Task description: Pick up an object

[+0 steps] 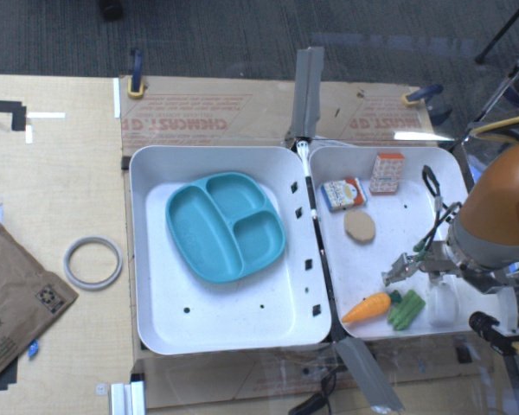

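The right bin point(389, 158) holds a toy carrot point(368, 307) with green leaves near its front edge, a round tan cookie point(360, 226), a small blue and white box point(341, 194) and a small red and white carton point(387, 172). My gripper point(404, 268) hangs over the right bin, just above and right of the carrot, its metal fingers pointing left. Nothing shows between the fingers. The orange wrist band point(500, 199) is at the view's right edge.
The left bin point(147, 232) carries a teal divided plate point(226, 226). A roll of tape point(92, 261) and a brown cardboard piece point(13, 292) lie on the bench to the left. A grey divider post point(307, 93) stands between the bins at the back.
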Robot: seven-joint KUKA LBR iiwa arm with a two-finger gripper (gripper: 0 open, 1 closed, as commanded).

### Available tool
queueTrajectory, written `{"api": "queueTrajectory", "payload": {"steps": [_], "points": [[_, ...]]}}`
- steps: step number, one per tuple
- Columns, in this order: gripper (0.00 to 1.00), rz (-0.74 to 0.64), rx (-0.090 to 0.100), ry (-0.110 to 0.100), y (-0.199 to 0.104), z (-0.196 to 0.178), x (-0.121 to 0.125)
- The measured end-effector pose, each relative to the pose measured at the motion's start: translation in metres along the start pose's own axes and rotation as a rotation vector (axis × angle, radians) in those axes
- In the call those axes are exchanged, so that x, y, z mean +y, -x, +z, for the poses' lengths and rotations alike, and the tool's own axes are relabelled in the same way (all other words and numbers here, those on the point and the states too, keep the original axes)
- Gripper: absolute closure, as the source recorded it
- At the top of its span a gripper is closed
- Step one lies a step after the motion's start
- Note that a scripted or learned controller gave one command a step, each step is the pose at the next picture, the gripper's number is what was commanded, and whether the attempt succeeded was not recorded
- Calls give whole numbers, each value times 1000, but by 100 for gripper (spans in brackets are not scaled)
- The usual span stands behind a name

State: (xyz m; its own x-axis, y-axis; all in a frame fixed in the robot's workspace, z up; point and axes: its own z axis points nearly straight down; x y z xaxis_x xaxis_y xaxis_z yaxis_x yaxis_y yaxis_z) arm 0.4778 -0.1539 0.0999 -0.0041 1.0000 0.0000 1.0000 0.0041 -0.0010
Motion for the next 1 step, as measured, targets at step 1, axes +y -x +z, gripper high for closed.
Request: {"api": "queueTrajectory", "payload": {"steps": [1], "points": [[0, -41, -1, 0, -47, -35, 35]]}}
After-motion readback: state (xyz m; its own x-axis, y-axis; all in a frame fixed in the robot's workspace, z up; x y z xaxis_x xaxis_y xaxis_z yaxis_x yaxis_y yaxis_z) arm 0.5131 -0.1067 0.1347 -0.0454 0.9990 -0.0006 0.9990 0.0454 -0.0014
